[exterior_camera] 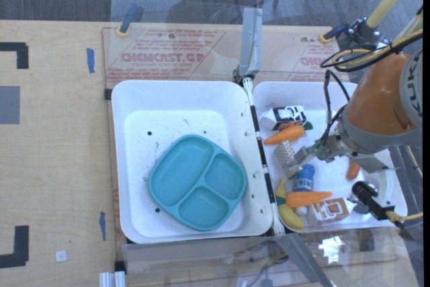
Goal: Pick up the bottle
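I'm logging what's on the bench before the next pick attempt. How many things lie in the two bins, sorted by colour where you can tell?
Teal: 1, divided plate
Orange: 2, carrots
Blue: 1, bottle
Yellow: 1, banana
Orange and white: 1, box
Black and white: 1, small item
Total: 7 that can be told apart

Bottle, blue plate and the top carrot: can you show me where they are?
bottle (305, 179), camera view, on its blue body.
blue plate (197, 182), camera view, on its middle ridge.
top carrot (285, 135), camera view, on its orange middle.

Grey arm (376, 134) — broad orange band (379, 101), black cables (356, 54) trailing.
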{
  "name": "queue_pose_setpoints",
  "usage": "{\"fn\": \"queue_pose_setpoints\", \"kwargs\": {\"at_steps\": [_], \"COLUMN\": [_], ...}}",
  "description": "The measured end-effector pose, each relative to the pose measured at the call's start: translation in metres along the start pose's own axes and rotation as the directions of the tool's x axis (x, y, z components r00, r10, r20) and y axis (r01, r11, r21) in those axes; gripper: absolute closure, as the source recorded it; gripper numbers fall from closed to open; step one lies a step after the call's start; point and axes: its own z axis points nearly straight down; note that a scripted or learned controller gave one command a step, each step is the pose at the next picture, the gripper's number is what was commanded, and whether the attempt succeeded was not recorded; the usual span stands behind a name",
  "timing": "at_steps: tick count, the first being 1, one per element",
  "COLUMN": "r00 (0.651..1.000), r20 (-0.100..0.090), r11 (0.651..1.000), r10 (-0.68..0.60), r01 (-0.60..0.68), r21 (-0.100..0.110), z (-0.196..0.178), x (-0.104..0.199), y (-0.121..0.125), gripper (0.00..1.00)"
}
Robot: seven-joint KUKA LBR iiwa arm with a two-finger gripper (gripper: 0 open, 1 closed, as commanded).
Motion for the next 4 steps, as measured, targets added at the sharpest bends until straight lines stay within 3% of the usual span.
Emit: {"fn": "queue_pose_setpoints", "kwargs": {"at_steps": [1,2,3,4], "r00": [0.994,0.998,0.976,0.929], "r20": [0.02,0.009,0.015,0.009], "r11": [0.993,0.997,0.976,0.928], "r10": [-0.111,0.067,0.216,0.37], "r01": [0.112,-0.066,-0.216,-0.37], "r21": [-0.029,-0.032,-0.042,0.03], "z": [0.001,0.001,0.001,0.03], "x": [0.003,0.004,-0.011,0.013], "y": [-0.004,-0.013,-0.021,-0.041], "gripper": [0.0,0.0,0.0,0.0]}}
